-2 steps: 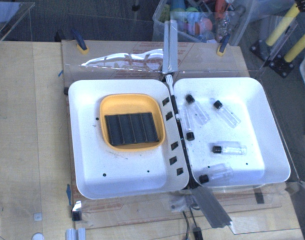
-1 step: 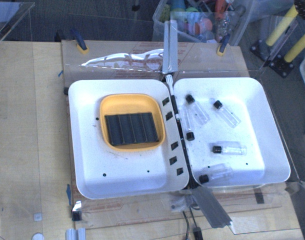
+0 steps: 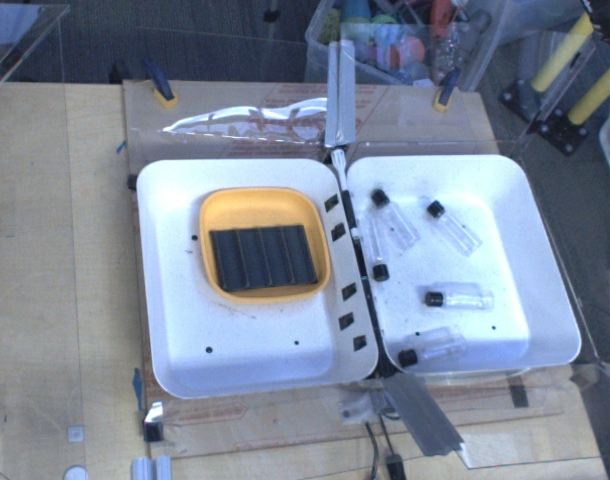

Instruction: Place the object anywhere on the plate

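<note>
While yellow plate holds dark ridged block, clear vials sit right bin; end effector state untellable.

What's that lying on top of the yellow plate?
A dark ribbed slab lies flat on the yellow plate, covering most of its floor; whatever is beneath it is hidden.
</note>
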